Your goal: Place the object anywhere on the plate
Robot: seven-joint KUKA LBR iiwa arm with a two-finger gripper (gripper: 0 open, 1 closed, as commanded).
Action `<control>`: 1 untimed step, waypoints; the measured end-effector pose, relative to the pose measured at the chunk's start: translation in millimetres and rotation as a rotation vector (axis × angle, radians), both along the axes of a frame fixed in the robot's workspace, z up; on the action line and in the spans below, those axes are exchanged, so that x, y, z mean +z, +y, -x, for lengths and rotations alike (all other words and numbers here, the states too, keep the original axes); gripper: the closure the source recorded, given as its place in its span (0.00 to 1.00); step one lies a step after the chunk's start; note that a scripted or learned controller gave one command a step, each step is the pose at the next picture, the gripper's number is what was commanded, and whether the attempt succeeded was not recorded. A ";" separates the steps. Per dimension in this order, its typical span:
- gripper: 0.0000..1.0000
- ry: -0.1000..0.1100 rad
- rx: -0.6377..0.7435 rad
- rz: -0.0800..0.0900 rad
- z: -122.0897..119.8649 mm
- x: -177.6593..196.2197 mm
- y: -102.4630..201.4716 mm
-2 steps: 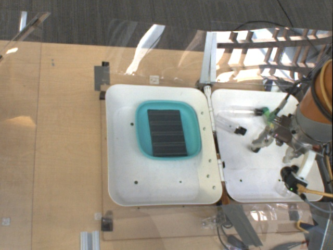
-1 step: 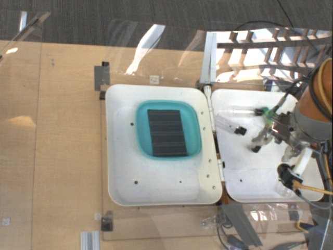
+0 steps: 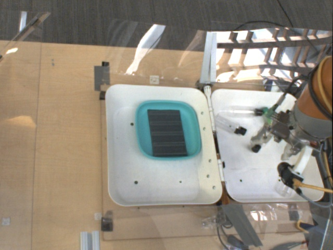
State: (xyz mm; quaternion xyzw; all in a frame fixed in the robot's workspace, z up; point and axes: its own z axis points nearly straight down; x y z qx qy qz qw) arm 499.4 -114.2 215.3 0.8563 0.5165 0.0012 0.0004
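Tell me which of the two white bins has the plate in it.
The left bin: the teal plate, with a dark ridged object on it, sits there. The right bin is under the arm's gripper.

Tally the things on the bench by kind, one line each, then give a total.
White bins: 2, left and right
Teal plates: 1, in the left bin
Dark ridged rectangular objects: 1, lying on the plate
Total: 4

One fixed camera above my table [image 3: 52,139], looking down at a slant on both bins; my arm [image 3: 315,108] enters from three o'clock.
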 end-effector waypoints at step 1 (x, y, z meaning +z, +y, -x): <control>0.00 0.000 -0.018 0.001 -1.4 4.2 11.3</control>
